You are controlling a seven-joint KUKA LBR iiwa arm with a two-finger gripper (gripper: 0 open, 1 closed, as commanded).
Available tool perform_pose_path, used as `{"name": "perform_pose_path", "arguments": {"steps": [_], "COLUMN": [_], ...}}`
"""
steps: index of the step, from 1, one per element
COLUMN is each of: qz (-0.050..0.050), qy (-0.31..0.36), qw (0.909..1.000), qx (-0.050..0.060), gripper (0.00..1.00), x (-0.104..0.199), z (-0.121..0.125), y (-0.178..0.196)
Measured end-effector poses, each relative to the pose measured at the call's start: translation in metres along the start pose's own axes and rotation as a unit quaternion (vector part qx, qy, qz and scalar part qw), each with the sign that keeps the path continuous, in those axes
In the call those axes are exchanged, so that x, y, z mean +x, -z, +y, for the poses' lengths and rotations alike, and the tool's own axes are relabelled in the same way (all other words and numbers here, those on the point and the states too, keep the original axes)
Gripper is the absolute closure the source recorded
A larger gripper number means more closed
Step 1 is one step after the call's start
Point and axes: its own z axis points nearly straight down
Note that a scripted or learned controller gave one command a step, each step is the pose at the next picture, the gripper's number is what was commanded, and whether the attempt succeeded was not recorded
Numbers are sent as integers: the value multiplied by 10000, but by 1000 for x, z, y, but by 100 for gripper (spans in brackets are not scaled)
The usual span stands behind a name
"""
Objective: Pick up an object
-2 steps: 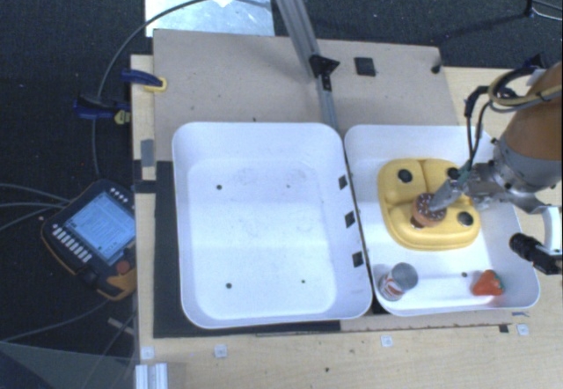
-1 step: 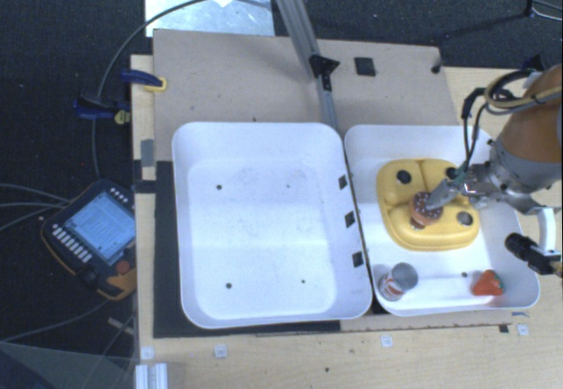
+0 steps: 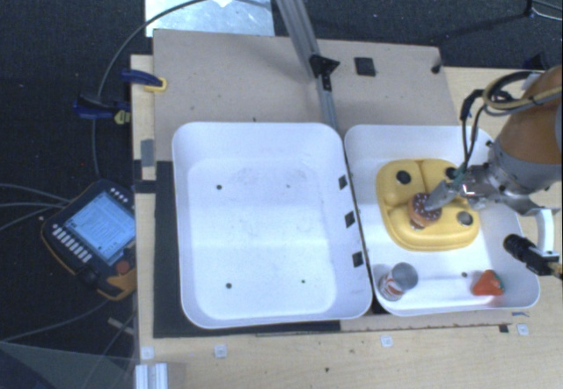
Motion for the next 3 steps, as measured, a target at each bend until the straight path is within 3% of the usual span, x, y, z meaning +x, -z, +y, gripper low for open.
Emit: {"name": "perform_pose_path", "arguments": {"steps": [1, 3], "qz": [16, 10], "qy": [2, 9], "qw": [10000, 10000], "qx": [-7, 43], "gripper": [100, 100], "x": [1, -1], "z": [2, 9], "y": [11, 108]}}
